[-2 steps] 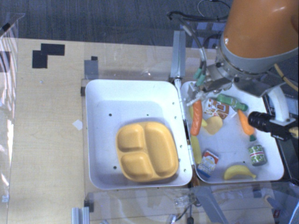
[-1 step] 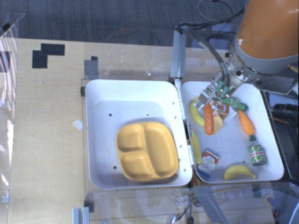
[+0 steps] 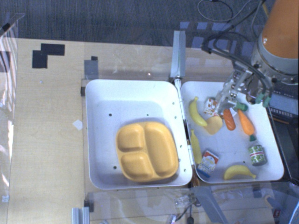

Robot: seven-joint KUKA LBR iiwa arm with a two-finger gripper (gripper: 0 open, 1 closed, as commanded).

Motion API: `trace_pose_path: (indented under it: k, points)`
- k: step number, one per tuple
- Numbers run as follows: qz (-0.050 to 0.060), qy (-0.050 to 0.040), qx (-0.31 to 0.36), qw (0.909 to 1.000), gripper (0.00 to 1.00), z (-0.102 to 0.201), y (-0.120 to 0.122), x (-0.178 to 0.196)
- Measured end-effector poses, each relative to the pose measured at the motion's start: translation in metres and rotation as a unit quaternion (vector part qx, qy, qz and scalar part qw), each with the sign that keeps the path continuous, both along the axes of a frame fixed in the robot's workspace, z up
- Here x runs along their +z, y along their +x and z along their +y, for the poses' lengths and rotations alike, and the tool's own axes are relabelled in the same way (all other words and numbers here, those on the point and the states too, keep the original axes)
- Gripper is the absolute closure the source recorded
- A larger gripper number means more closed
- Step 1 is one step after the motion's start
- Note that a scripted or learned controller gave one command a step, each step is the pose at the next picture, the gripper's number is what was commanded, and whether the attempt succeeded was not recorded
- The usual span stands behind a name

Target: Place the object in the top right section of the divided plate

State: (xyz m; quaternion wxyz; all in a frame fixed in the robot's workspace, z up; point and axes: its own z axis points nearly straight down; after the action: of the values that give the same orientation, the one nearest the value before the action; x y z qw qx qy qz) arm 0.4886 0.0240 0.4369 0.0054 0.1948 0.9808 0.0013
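wooden bench, two bins; tool (image 3: 223, 98) above right bin (image 3: 275, 146), grip state unclear.

This is a robotics lab, not a home. A pale wooden tabletop (image 3: 42, 125) carries two white bins (image 3: 100, 125) clamped side by side in metal brackets (image 3: 178, 55). Black marker patches (image 3: 46, 54) sit at upper left, loose cables (image 3: 224, 13) trail over grey carpet (image 3: 93, 8) above, and toy food (image 3: 196, 112) fills the right bin.
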Motion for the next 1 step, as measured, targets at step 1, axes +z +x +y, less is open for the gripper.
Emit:
trace_pose_path:
  k: [1]
  points:
    - [-0.001, -0.003, 0.246, 0.9691, 1.0, -0.0404, 0.0, 0.0003]
